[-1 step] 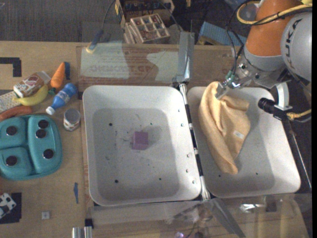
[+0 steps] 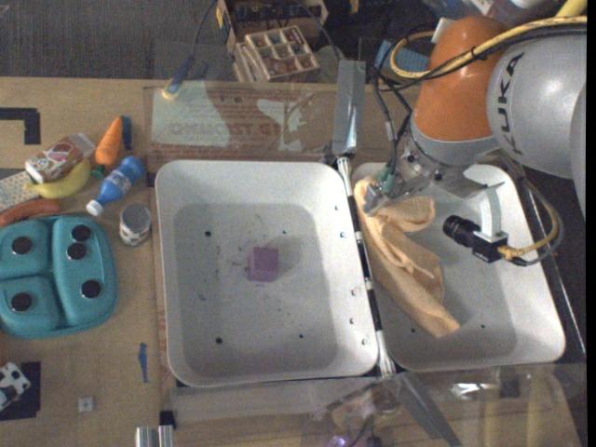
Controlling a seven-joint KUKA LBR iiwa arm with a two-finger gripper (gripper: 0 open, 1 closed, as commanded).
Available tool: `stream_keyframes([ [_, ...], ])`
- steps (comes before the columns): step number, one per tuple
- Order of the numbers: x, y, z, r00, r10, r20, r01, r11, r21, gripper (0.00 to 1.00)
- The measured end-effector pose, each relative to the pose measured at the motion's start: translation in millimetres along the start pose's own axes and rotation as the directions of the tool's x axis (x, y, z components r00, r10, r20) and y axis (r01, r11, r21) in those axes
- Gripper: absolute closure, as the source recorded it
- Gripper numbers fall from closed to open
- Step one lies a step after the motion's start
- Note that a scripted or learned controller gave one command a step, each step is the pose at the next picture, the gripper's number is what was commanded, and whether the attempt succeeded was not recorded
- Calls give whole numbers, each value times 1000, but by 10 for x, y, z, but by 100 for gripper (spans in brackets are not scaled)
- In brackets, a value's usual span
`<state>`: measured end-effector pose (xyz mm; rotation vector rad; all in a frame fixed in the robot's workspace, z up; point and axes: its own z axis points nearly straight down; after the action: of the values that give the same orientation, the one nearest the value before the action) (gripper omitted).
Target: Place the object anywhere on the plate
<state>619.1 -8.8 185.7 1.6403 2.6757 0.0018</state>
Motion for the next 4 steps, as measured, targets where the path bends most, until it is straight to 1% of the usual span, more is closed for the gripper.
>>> stream_keyframes([
  [1,683,248,-4,991,-133,-2,133,991,1,100],
  [2,-238,339,-132,977,-214,1,214,977,-1,100],
  [3,560,587,-117,993,116,-1,-116,993,3,100],
  [4,-14,-690,-595,983,184,-1,-184,983,3,100],
])
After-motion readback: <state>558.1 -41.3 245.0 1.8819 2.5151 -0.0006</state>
